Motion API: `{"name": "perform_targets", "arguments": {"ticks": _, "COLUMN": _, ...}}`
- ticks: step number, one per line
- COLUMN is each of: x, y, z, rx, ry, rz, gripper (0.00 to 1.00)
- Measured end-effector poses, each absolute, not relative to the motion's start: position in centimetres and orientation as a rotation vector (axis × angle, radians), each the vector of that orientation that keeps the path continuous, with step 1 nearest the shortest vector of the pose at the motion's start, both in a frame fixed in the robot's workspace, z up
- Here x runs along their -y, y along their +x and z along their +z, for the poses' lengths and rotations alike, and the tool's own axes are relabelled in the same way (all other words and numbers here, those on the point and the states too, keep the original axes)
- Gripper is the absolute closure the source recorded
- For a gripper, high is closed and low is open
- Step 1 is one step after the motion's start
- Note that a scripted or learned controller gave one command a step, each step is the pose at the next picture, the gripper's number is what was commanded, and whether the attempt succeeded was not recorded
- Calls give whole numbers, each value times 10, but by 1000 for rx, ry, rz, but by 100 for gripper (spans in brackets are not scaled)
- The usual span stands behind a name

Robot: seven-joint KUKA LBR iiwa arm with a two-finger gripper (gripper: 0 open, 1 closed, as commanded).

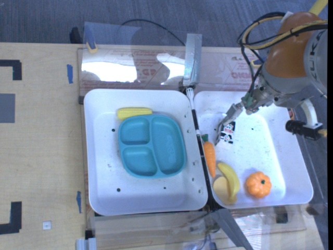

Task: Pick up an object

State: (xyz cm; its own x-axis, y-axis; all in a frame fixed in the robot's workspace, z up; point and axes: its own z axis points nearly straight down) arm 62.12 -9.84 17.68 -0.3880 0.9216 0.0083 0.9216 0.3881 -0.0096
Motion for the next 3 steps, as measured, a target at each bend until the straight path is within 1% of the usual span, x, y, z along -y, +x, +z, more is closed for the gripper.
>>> {"name": "perform_targets", "arguments": {"ticks": 1, "x": 98, "y": 616, "z": 99, "rx": 2515, "ry": -1895, "rz": -7, "gripper": 0}}
{"name": "perform_targets", "arguments": {"ticks": 2, "x": 99, "y": 617, "z": 108, "rx": 2516, "ry": -1898, "rz": -7, "gripper": 100}}
{"name": "perform_targets", "arguments": {"ticks": 3, "x": 99, "y": 617, "z": 108, "rx": 2515, "ry": -1898, "rz": -7, "gripper": 0}}
